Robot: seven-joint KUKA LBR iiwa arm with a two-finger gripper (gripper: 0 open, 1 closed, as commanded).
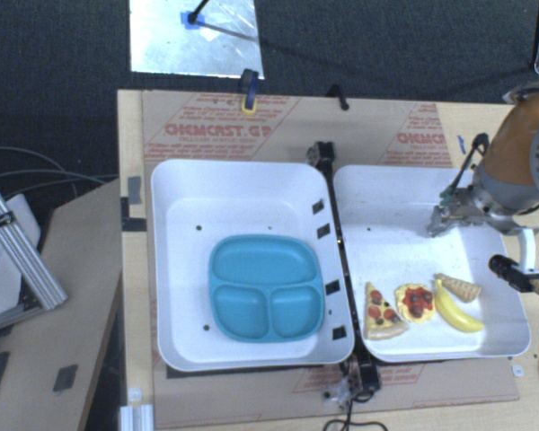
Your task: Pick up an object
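Hovering at the right edge of the frame, the gripper [442,215] holds nothing, its opening unclear. Banana [455,309], pizza slice [383,312] and tart [415,301] lie in the right bin [386,196], lower right.

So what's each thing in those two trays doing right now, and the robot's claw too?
Blue plate: lying flat in the left bin, its three compartments bare.
Pizza slice: lying flat near the right bin's front wall.
Round tart: flat, between the pizza and the banana.
Banana: on its side.
Cone: on its side, right behind the banana.
Gripper: low over the right bin's back part, apart from the food.
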